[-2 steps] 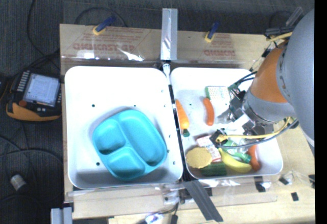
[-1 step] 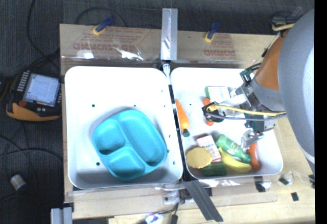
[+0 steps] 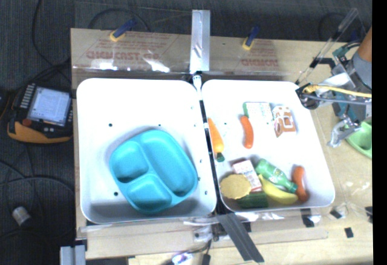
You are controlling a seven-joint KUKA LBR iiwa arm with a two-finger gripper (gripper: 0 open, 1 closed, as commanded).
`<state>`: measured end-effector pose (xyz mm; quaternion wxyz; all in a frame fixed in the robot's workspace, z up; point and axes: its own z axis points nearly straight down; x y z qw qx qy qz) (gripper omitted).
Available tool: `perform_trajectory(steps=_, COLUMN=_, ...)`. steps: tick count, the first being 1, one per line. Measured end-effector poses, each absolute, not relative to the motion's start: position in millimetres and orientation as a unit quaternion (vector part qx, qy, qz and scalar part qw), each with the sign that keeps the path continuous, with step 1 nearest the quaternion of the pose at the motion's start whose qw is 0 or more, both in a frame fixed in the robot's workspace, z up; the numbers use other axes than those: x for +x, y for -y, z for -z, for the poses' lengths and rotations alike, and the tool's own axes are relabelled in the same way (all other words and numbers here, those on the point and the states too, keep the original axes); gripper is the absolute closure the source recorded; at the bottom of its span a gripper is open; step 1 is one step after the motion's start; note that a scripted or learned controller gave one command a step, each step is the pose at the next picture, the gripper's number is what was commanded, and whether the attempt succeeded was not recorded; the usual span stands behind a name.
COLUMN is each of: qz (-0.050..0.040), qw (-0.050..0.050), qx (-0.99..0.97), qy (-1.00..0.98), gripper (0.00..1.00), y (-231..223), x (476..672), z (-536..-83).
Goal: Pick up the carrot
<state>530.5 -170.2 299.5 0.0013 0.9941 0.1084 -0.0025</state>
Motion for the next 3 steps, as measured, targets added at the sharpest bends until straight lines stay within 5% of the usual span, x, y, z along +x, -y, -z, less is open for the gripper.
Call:
perform_trajectory(steps=1, qz=0.0019, qw=0.001, qx=0.995, qy=-0.101, gripper=0.00, y=143.2, x=576.4, z=-422.1)
perform_trajectory(steps=2, qz=0.0028, qw=0.001, qx=0.993, qy=-0.121, gripper=0.00, y=168.9, x=555.2, z=-363.8)
perform_trajectory(steps=3, qz=0.0030, qw=0.000, qx=0.995, qy=-0.102, gripper=0.00, y=121.6, x=556.6, z=-292.2)
